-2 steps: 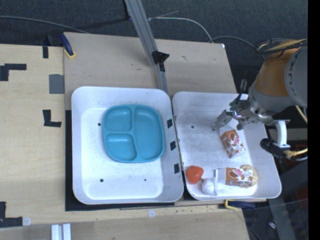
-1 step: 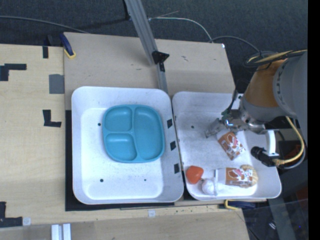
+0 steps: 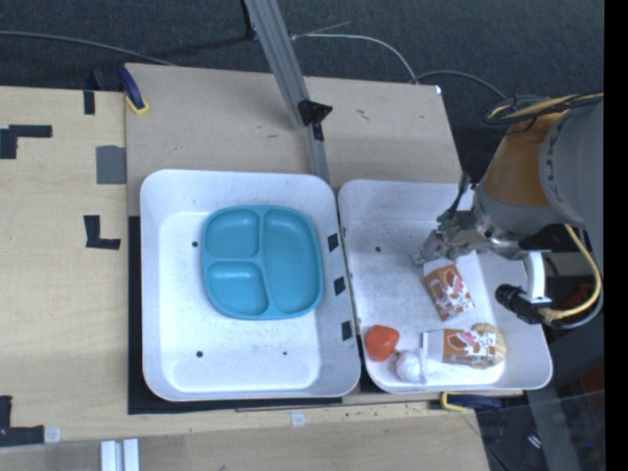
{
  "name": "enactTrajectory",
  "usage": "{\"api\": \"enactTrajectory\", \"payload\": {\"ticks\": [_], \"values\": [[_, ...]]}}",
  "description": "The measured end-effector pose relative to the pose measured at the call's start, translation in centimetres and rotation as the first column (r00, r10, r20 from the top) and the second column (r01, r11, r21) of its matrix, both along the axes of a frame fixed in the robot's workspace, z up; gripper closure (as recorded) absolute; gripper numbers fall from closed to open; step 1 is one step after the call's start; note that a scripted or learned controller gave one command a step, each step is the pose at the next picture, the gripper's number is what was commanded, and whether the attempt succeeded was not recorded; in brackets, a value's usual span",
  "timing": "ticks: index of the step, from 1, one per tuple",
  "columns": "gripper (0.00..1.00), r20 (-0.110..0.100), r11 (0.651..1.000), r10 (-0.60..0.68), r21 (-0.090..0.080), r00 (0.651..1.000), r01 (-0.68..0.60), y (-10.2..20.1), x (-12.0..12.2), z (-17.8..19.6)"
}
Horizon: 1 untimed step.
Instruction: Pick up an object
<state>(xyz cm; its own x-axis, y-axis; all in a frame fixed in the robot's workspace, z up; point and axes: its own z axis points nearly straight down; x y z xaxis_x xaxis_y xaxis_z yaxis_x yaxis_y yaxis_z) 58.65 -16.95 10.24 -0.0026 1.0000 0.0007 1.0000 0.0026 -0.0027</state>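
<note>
Front of right bin point(image 3: 392, 204): white ball point(image 3: 408, 366), orange ball point(image 3: 383, 340), snack packet point(image 3: 473, 345) | second packet point(image 3: 447, 290) lies mid-bin, just below gripper point(image 3: 439, 246) | jaws: cannot tell, nothing seen between them | left bin point(image 3: 162, 292): blue divided plate point(image 3: 262, 262)

Two white bins sit side by side on the bench. The left bin point(image 3: 172, 361) holds a blue three-part plate point(image 3: 262, 262) at its centre. In the right bin point(image 3: 378, 214), the gripper point(image 3: 439, 246) hangs near the centre, touching or just above a packet point(image 3: 447, 290) at its 5 o'clock. A second packet point(image 3: 474, 345), a white item point(image 3: 409, 365) and an orange ball point(image 3: 383, 340) lie along the near edge. The arm point(image 3: 535, 175) enters from 3 o'clock.
</note>
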Motion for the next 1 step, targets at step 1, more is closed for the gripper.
{"api": "enactTrajectory", "payload": {"ticks": [1], "values": [[1.00,0.001,1.000,-0.002,-0.001,1.000,0.002,-0.16,-0.27,5.87]]}}
